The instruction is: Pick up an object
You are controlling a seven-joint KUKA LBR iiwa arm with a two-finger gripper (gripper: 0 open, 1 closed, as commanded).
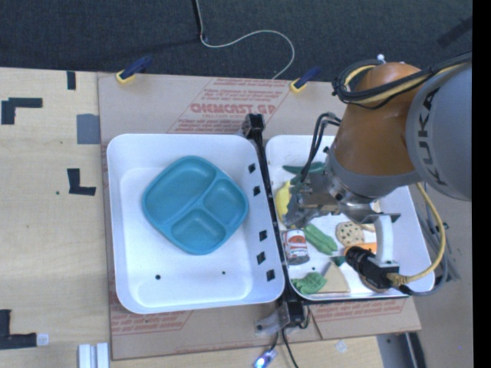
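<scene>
The right bin point(410, 278) holds several small items: a yellow piece point(282, 198), a small red-and-white can point(296, 246), a green pod-shaped piece point(321, 238), a green leafy piece point(311, 284), a cookie point(349, 232) and an orange piece point(367, 247). My gripper point(311, 205) hangs low over the left part of this bin, just above the yellow piece and the green pod. The bulky orange and grey wrist hides most of it from above.
The left bin point(123, 205) holds a blue sectioned plate point(196, 204). A black divider with clips point(265, 205) runs between the two bins. Cardboard lies under both, with yellow and blue clamps at its far edge. A cable loops above.
</scene>
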